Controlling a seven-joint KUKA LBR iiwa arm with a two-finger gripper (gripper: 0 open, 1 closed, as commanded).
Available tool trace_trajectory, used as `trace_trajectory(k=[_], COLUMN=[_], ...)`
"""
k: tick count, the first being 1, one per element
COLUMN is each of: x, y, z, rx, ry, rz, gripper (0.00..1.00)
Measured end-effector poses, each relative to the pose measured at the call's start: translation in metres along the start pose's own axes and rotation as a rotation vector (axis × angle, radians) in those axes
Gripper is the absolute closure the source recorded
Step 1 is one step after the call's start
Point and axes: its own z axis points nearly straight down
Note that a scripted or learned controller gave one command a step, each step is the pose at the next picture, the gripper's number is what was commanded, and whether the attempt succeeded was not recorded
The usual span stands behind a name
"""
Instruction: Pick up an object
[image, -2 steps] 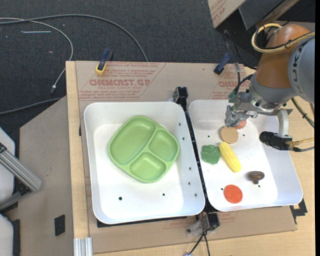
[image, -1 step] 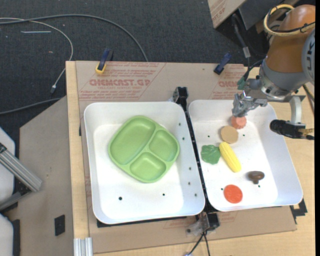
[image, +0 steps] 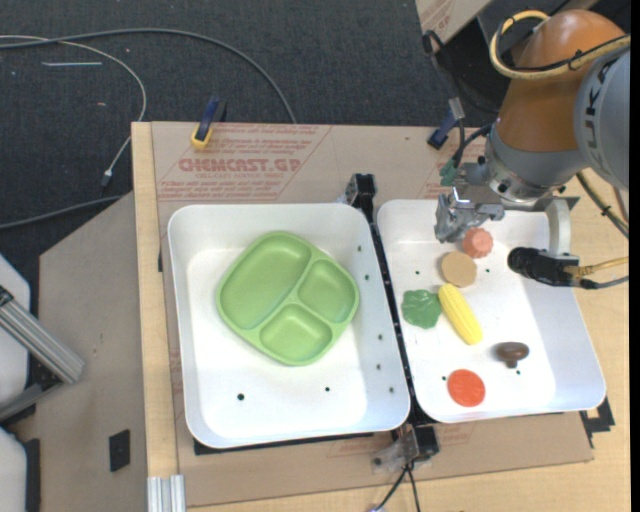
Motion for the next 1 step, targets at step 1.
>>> trace_trajectory(k=[1], x=[0.0554], y=[-0.0126], z=[-0.0049], rx=[0.001], ry=[0.0], rz=[-0.001], gripper=[1.0])
